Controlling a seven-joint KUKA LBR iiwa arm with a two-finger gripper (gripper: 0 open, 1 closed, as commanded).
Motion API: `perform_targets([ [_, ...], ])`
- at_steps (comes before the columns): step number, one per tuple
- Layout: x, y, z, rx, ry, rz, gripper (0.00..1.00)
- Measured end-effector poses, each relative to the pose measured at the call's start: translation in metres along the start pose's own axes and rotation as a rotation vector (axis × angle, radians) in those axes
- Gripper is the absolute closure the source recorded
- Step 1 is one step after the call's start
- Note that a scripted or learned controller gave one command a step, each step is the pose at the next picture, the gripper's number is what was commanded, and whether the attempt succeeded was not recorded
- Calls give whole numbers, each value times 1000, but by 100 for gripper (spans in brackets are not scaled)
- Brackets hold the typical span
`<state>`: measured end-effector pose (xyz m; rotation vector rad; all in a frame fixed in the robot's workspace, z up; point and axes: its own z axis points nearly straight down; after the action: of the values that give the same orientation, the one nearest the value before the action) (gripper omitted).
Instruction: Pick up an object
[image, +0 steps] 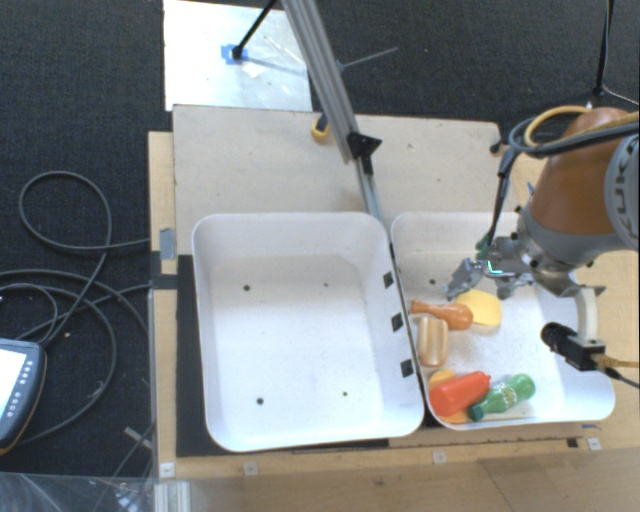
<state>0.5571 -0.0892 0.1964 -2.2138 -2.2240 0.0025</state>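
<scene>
The claw (484, 277) hangs low in the right bin (600, 398), just above the yellow object (483, 310), fingers apparently spread and holding nothing, though the view is poor; approach stage, next move calling for descent and closure.

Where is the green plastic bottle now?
The green plastic bottle lies in the right white bin, near its front edge, beside the red toy pepper.
</scene>
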Motion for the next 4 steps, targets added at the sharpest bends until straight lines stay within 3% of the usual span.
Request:
perform_targets([
  [1,0,1,-2,-4,-1,2,0],
  [2,-2,-6,59,2,0,5,0],
  [3,-1,-3,104,-8,1,5,0],
  [4,-2,-1,91,-14,-1,5,100],
])
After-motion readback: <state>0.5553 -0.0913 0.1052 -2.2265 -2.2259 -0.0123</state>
